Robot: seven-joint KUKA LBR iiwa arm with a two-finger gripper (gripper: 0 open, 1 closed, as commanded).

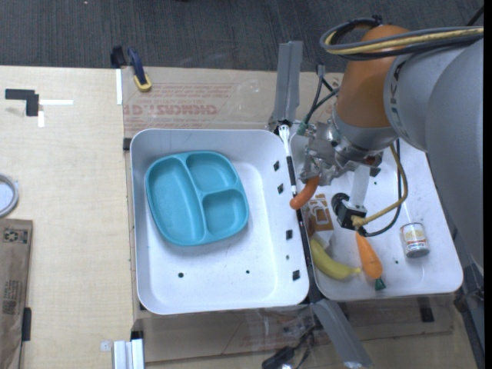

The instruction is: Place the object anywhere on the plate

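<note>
Jaws above a small orange carrot (pixel 303 194); cardboard lettering illegible.

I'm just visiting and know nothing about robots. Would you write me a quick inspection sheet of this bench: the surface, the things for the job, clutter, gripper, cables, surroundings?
Surface: two white bins side by side, left bin and right bin, on a pale bench.
Job's things: blue plate with three compartments in the left bin; small orange object at the gripper's tip, over the divide between bins.
Clutter: banana, carrot, small can and brown packet in the right bin.
Gripper: gripper low at the right bin's left edge; grasp unclear.
Cables: yellow and black cables looping near the wrist.
Surroundings: cardboard sheet, tape roll.
</note>
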